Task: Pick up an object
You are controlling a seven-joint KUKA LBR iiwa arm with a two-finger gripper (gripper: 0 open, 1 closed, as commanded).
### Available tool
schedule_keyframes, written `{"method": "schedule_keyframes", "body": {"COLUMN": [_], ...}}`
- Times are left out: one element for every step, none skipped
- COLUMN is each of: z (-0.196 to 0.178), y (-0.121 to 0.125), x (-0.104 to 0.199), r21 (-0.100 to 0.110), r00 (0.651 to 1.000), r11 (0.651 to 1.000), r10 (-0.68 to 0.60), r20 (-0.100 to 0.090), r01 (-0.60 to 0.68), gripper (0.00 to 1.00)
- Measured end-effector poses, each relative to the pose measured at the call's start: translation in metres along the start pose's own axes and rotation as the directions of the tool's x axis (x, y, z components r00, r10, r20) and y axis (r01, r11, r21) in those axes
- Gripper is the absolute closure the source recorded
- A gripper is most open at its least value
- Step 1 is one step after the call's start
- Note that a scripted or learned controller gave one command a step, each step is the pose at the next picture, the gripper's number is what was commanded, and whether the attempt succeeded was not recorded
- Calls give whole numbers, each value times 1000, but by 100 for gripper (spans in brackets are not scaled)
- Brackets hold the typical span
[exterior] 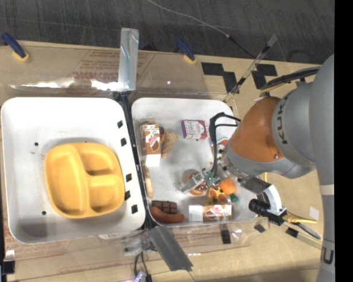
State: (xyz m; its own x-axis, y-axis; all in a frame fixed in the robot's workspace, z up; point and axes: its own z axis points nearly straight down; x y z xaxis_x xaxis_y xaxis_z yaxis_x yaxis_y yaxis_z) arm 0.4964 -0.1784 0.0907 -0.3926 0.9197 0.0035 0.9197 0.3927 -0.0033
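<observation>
Along the near edge of the right bin [182,106], a chocolate bar [164,206] is lying above a sausage-like piece [166,217], with a small labelled packet [210,212] just beside them. A little farther in, the gripper [213,178] is reaching down over a tight cluster near the right wall: an orange toy [226,188] and a crinkled silvery wrapper [191,181]. Whether the pincer is spread or pinching anything cannot be told, since the wrist is covering it. To do the pick well, the arm is probably best centring on one piece and descending straight. Farther back, a brown snack pack [152,138] and a purple-and-white carton [193,128] are lying apart. In the left bin [23,110], a yellow divided tray [84,178] is sitting.
</observation>
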Motion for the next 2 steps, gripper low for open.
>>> {"method": "schedule_keyframes", "body": {"z": [-10, -139], "y": [1, 75], "x": [0, 23], "r21": [0, -11], "r00": [1000, 979], "r11": [1000, 979], "r10": [-5, 202], "r20": [-1, 4], "r01": [5, -202], "gripper": [100, 100]}}
